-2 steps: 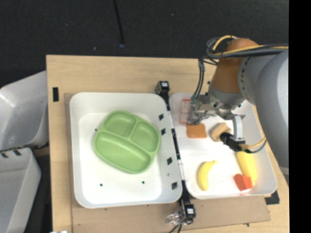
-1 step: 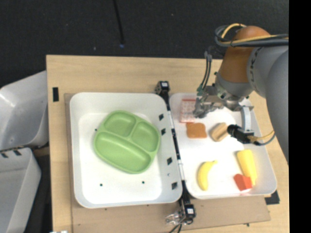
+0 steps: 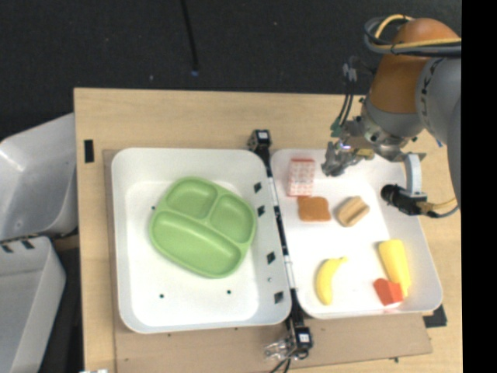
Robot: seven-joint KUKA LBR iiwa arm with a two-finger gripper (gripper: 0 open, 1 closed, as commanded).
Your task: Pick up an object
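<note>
Here, the grey arm with its orange band [image 3: 404, 68] comes in from the three o'clock side of the camera view and holds its two-finger gripper [image 3: 337, 162] over the far edge of the right-hand shallow white bin [image 3: 419, 298], at about twelve o'clock of that bin. Whether the gripper is parted or closed I cannot tell, and nothing is seen held in it.

The bin's objects lie spread out at the gripper's six o'clock side. Nearest is a small pink-and-white speckled packet [image 3: 301, 176], at roughly eight o'clock from the gripper and just beside it. Past that, at seven o'clock, lies a flat brown square toast-like piece [image 3: 314, 209], and next to it, at about six o'clock from the gripper, a tan bread-roll-shaped piece [image 3: 352, 210]. Well apart, near the bin's close edge, lie a yellow plastic banana [image 3: 328, 278] at six o'clock and a yellow cylinder with a red block at its end [image 3: 392, 270] at five o'clock.

The left-hand shallow white bin [image 3: 132, 301] holds a light green plastic divided plate [image 3: 203, 225], well away at the gripper's eight o'clock.
</note>
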